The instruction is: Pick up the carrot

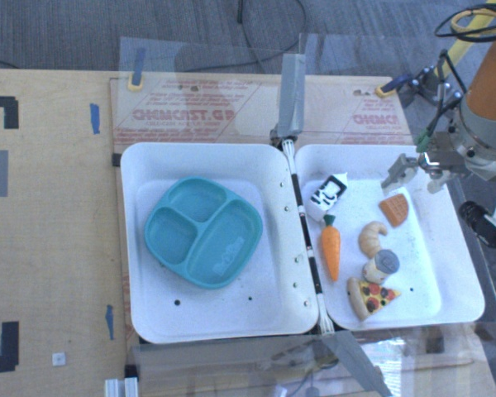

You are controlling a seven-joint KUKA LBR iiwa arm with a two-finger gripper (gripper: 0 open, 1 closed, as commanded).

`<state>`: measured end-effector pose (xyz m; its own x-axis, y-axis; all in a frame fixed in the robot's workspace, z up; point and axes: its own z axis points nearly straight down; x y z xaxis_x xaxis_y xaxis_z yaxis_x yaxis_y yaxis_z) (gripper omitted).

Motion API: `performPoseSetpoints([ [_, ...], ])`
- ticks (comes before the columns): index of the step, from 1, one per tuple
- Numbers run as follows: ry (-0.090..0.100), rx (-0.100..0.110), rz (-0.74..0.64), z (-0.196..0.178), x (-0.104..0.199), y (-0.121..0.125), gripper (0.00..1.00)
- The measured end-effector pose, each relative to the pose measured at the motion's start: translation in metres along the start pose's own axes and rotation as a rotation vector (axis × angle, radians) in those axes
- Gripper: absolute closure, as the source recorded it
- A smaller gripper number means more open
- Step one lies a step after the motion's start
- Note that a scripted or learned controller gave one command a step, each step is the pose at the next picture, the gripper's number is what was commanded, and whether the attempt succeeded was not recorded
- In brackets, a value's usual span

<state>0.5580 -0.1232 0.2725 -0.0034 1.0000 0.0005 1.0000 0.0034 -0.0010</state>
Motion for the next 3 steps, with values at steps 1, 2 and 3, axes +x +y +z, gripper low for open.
performPoseSetpoints([
  [1,-0.001,-0.004,-0.123,0.146,0.026,0.009,0.00],
  [2,-0.009,-0.015,-0.428,0.182,0.019,-0.020,0.00],
  [3,-0.008,-0.021,-0.426,0.171,0.019,-0.018,1.00],
])
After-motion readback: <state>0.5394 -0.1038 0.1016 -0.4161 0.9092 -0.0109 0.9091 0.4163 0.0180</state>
